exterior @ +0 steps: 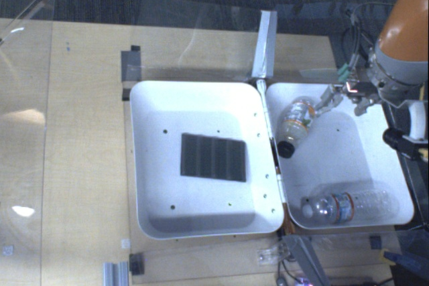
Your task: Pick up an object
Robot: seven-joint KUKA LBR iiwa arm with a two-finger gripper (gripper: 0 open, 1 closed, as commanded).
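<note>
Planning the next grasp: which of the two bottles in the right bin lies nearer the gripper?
The bottle with the dark cap, by the bin's left wall, lies nearer the gripper. The clear bottle with the blue label lies along the near wall.

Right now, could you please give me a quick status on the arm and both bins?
Gripper over right bin, beside small black-capped bottle. Clear blue-labelled bottle lying at near wall. Dark ribbed pad in left bin.
</note>
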